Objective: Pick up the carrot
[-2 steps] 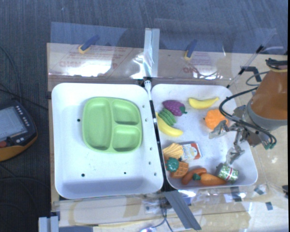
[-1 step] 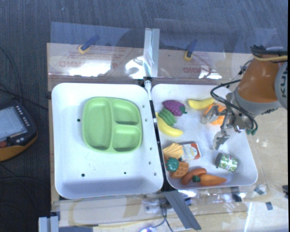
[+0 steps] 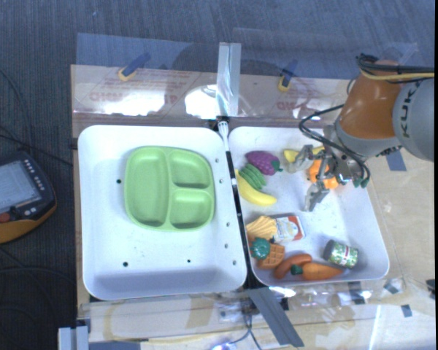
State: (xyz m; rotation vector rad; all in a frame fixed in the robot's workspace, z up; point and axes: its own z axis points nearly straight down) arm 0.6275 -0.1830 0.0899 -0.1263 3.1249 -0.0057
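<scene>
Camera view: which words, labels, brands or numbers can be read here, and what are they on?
"KU", the letters visible on the grey arm.
Green can: label too small to read.
Red-and-white packet: print too blurred to read.
Handheld pendant left of the bench: screen unreadable.

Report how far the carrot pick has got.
Done: the arm has reached over the right bin, with the gripper low near its upper middle. In hand: nothing that can be seen between the fingers. Left: the carrot lies at the bin's near edge beside the green can, well apart from the gripper, so approach, grasp and lift all remain.
</scene>
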